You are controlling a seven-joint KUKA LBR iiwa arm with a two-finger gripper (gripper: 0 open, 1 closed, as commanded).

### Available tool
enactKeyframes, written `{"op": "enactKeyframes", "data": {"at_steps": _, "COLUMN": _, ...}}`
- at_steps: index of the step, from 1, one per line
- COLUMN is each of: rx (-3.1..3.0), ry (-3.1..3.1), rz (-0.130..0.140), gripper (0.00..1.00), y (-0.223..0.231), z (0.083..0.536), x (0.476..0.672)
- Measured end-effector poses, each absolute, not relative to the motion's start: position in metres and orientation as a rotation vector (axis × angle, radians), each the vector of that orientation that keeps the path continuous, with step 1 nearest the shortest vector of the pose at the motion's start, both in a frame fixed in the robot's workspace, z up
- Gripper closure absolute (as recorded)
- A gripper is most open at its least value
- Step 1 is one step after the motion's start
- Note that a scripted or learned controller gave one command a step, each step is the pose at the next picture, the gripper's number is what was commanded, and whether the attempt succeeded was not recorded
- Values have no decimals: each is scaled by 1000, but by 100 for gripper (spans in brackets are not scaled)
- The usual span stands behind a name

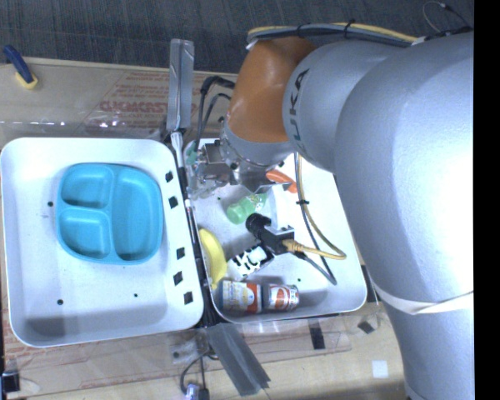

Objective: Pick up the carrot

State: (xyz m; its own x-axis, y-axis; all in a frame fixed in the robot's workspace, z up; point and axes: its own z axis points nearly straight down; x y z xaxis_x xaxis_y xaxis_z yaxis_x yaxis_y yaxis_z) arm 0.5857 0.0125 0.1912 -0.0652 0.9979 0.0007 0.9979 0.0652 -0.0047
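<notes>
Seen from the fixed camera above, the pale tan counter [58, 90] carries two shallow white plastic bins side by side. The left white bin [25, 223], at nine o'clock in the frame, holds a light-blue divided plastic plate [108, 211] lying flat in its upper half. The right white bin [350, 286] is largely covered by the big grey arm [400, 140], which comes in from three o'clock with its orange band [262, 90] above the wrist.

The metal hand [204, 169] hangs low over the twelve-o'clock end of the right bin, close to the wall it shares with the left bin. How far it is open cannot be told, nor whether it has hold of anything.

The orange carrot [277, 176] lies in the right bin at three o'clock from the hand, with only a sliver of it showing past the wrist. A pale-green soft object [240, 208] lies at five o'clock from the hand. A yellow banana [214, 257] lies along the bin's nine-o'clock wall, and a small black-and-white patterned piece [248, 260] is just beside it at three o'clock. A bottle with a red-and-white label [258, 297] lies on its side against the six-o'clock wall.
</notes>
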Motion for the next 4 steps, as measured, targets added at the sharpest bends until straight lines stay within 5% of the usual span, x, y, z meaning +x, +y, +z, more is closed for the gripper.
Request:
{"op": "enactKeyframes", "data": {"at_steps": 1, "rx": -2136, "ry": -2300, "rz": 5, "gripper": 100, "y": -27, "z": 191, "x": 538}}
{"op": "enactKeyframes", "data": {"at_steps": 2, "rx": -2285, "ry": -2155, "rz": 4, "gripper": 100, "y": 35, "z": 191, "x": 545}}
{"op": "enactKeyframes", "data": {"at_steps": 3, "rx": -2182, "ry": -2254, "rz": 6, "gripper": 100, "y": -2, "z": 192, "x": 520}}
{"op": "enactKeyframes", "data": {"at_steps": 4, "rx": -2280, "ry": -2159, "rz": 5, "gripper": 100, "y": 24, "z": 191, "x": 539}}
